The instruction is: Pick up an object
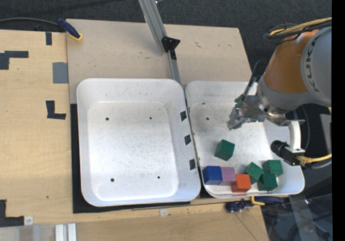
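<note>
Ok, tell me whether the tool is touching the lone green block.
Apart. The camera view shows bare white bin floor between the tool and the lone green block, which lies nearer the camera.

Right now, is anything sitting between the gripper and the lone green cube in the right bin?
Nothing visible does. The gripper hangs over bare floor of the right bin, and the lone green cube sits just below it in the view. The other blocks are clustered along the bin's near edge, beyond the cube.
</note>
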`<state>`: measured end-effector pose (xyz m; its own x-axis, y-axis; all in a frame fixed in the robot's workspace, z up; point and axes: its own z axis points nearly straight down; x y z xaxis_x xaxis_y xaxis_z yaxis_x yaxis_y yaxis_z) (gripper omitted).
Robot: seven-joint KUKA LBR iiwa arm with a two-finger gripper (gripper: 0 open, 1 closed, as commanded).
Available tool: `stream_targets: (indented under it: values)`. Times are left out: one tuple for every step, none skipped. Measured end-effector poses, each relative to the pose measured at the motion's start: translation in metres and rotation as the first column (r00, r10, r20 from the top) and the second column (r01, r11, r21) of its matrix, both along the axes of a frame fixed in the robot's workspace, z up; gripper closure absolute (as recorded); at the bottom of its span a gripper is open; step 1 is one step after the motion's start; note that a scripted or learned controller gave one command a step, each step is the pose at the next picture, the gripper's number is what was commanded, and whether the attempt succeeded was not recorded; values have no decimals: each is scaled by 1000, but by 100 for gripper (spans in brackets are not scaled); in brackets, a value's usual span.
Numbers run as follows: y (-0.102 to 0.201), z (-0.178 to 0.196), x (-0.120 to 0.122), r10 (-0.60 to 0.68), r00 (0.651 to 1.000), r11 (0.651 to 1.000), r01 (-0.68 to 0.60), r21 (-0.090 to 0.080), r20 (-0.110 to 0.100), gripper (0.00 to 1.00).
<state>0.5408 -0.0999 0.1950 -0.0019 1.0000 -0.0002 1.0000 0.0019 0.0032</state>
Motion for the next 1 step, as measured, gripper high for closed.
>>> stream_targets:
  values:
    - [-3, 63, -2, 0, 1000, 1000, 0, -1, 3, 100]
